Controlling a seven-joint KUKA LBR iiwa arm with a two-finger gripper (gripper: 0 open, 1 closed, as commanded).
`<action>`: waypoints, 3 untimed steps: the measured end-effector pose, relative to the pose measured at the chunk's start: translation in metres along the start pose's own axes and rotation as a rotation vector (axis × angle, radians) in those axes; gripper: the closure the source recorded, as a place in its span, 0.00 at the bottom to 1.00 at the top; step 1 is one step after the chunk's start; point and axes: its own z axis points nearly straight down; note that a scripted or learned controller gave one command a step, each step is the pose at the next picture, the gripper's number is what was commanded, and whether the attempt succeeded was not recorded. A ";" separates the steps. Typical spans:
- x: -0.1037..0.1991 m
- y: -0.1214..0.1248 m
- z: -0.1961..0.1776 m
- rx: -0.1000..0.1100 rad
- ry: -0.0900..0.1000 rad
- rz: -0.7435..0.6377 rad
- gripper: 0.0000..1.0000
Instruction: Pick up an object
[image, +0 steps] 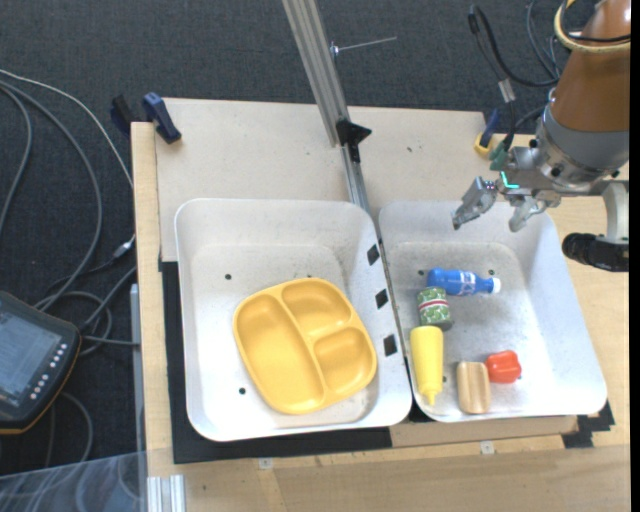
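My gripper (496, 208) hangs over the far edge of the right bin (560, 300), its two fingers spread open with nothing between them. Below it in that bin lie a blue bottle (461, 283) on its side, a small green can (434, 307), a yellow bottle (427, 363), a tan bread-like piece (473, 386) and a small red and orange object (504, 367). The blue bottle is the nearest thing to the gripper, a little toward the front.
The left bin (205, 300) holds a yellow divided plate (304, 343). A metal pole (325, 75) slants up from between the bins. Blue clamps sit at the bench's far corners. Cables and a pendant lie on the floor to the left.
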 end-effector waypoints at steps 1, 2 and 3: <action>0.000 0.000 0.042 0.005 0.000 0.000 0.00; 0.004 0.004 0.104 0.006 0.000 0.000 0.00; 0.008 0.001 0.147 0.005 0.000 0.000 0.00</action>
